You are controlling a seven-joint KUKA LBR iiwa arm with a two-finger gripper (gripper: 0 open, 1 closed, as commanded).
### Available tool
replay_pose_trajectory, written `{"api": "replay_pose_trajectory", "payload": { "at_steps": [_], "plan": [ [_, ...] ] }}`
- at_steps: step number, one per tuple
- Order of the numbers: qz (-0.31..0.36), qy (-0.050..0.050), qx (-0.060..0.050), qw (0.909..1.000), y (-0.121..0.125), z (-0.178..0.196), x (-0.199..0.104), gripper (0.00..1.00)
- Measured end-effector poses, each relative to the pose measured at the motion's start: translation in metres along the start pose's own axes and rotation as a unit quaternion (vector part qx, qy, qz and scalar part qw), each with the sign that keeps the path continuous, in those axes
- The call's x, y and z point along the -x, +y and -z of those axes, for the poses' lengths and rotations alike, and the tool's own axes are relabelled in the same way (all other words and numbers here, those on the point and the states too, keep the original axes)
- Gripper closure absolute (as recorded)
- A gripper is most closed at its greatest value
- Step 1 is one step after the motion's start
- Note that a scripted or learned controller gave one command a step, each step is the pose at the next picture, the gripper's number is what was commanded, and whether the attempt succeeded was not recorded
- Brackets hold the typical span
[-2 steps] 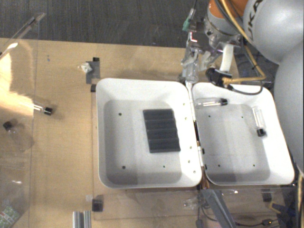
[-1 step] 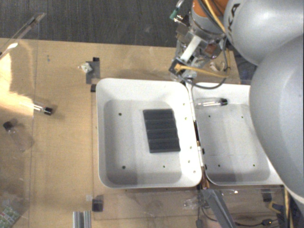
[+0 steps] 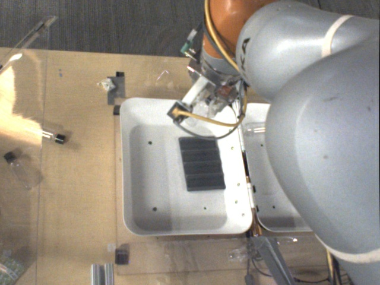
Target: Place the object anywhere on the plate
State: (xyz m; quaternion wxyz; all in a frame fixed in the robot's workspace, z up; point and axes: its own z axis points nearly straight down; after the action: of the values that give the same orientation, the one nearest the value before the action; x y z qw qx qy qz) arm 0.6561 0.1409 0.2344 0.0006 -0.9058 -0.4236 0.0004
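Observation:
A black ribbed rectangular plate point(image 3: 202, 163) lies flat on the floor of the left white bin point(image 3: 132, 177), right of its middle. My gripper point(image 3: 214, 101) hangs over the far rim of that bin, just beyond the plate's far edge, under the orange band of the wrist. The wrist and cabling crowd around the gripper, so what it may carry is hidden. The big grey arm covers most of the right bin point(image 3: 262, 209).
On the wooden bench left of the bins lie a small black-capped vial point(image 3: 54, 137) and a clear piece point(image 3: 19, 166). A dark fixture point(image 3: 118, 88) stands at the left bin's far corner, and a small dark block point(image 3: 122, 255) sits near the front.

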Motion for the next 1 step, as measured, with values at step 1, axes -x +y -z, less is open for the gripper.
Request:
{"api": "replay_pose_trajectory", "payload": {
  "at_steps": [1],
  "plan": [
    [0.139, 0.001, 0.0, 0.9903, -0.0555, -0.0813, -0.0063, 1.0]
  ]
}}
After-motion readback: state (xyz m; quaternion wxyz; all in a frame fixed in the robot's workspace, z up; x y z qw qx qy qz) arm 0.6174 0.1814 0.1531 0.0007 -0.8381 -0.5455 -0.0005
